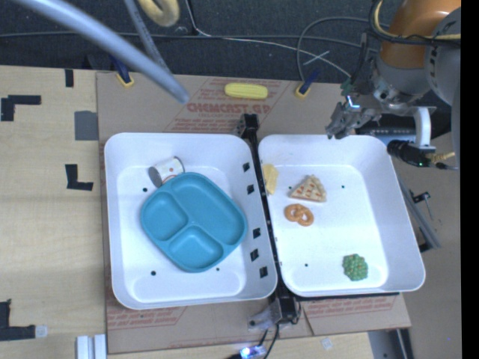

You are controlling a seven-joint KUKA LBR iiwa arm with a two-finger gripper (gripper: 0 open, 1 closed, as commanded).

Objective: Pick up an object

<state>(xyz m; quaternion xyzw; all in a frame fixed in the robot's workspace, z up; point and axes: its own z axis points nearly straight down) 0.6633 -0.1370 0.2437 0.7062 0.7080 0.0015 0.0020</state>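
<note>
- The gripper [340, 128] is being held above the far rim of the right bin [397, 200], near its back left area; nothing is being seen between its parts.
- Whether the gripper is spread or pressed together cannot be told at this slant and size.
- The arm [419, 21] is being seen entering from the upper right, with its orange band above the wrist.
- Candidate objects are being noted in the right bin: a waffle-like wedge [308, 189], a pretzel [299, 215] just in front of it, a green broccoli-like piece [355, 267] near the front right corner, and a pale yellow piece [269, 178] lying against the left wall.
- The wedge and the pretzel are lying near each other but apart; the green piece is well apart from both.
- In the left bin [120, 200] a blue divided plate [193, 221] is being seen, with a small cup [166, 171] on its side just beside the plate's far edge.
- A yellow item [245, 90] is lying on the cardboard on the tabletop behind the bins.
- Progress is being judged as early: no object is lifted, all are resting on the bin floors.
- Left to be done, as judged: descent onto one object, closure, and lift. The wedge is judged nearest to the gripper.
</note>
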